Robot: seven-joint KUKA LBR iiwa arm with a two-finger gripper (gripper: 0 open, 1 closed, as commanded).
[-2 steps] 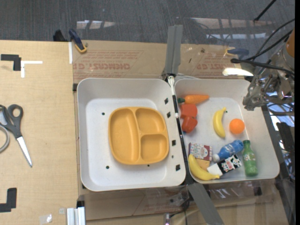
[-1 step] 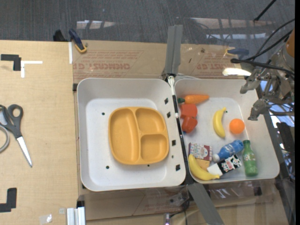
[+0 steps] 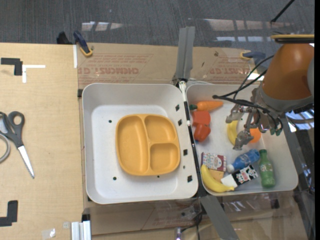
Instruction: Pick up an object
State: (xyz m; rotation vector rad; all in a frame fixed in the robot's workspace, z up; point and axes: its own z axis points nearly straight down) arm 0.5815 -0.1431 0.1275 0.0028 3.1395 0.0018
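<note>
while the silver two-finger gripper (image 3: 244,134) hangs low over the right white bin (image 3: 287,181), its fingers look spread apart with nothing between them, just over a yellow curved banana (image 3: 232,132) and a small orange thing (image 3: 254,135). near them lie a red block (image 3: 201,124), an orange carrot (image 3: 210,105) and a green bottle (image 3: 266,170). i think it is reaching to grab, so next it must drop down and squeeze one toy.

Slanted overhead view of both bins (image 3: 90,134)
</note>
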